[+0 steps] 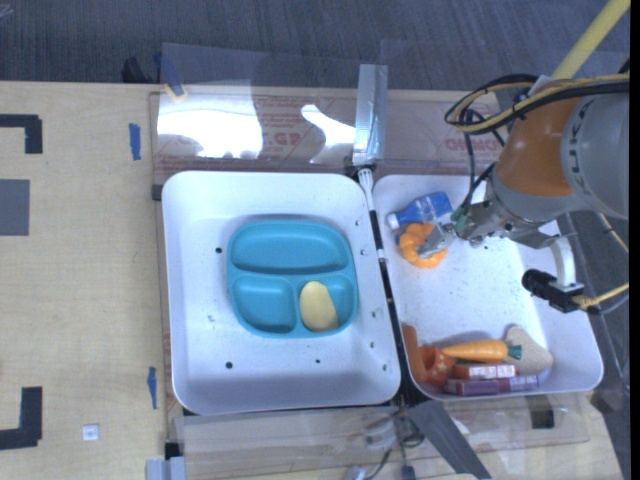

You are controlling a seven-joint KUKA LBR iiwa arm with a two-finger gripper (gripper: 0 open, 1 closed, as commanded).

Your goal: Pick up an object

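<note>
Gripper point(437, 238) touching orange object point(424, 249)

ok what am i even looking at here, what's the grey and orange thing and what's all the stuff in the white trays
The grey and orange thing is a robot arm, reaching in from the right. At its tip is a two-finger gripper, its hand for picking things up. The picture comes from one fixed camera above the bench, looking down at a slant.

Two shallow white bins sit side by side. The left bin holds a blue divided tray with a yellow, egg-shaped item in its lower right compartment. The right bin holds loose objects: a blue packet and an orange piece near the top, and a small pile at the bottom with a toy carrot.

The gripper is right at the orange piece, but I can't tell whether it grips it.
</note>
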